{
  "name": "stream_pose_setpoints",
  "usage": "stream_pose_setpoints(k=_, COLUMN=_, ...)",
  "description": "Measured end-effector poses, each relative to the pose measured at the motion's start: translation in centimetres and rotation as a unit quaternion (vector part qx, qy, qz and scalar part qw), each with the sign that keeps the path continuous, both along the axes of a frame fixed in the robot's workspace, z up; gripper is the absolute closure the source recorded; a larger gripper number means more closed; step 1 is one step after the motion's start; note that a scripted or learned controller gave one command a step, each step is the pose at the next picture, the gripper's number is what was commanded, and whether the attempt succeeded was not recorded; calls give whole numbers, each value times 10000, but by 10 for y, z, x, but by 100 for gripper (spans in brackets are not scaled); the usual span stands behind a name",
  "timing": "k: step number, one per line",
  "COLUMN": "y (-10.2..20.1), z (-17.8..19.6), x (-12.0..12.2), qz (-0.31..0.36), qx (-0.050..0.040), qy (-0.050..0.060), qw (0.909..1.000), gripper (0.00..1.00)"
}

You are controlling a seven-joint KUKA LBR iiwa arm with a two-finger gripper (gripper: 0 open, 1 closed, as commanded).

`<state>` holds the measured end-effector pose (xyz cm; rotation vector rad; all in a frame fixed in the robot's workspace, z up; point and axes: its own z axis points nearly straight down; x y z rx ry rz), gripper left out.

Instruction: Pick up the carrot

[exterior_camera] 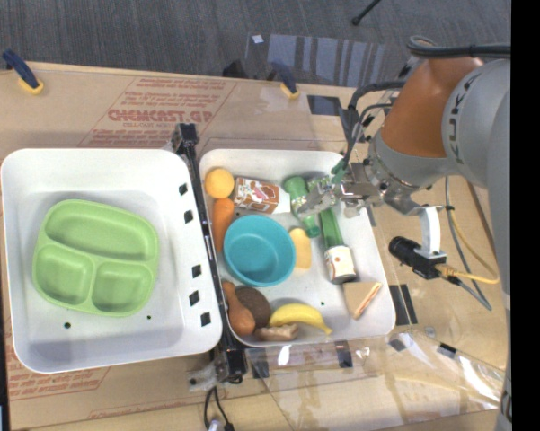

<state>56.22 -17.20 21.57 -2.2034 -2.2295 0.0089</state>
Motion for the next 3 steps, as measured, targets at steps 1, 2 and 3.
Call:
stream_pose_setpoints(k=1, y=17, z=-120, x=-6, qz=-1409, qx=0, qy=35, qw=9900, gripper=0)
stream_pose_setpoints(k=2, y=18, z=-107, x=-4, qz=-1360, qx=20, qy=50, qw=9907, gripper=100)
stream_pose_setpoints(k=3, y=49, z=-117, x=-22, qz=-436, qx=-132, qy=-103, qw=9989, gripper=100)
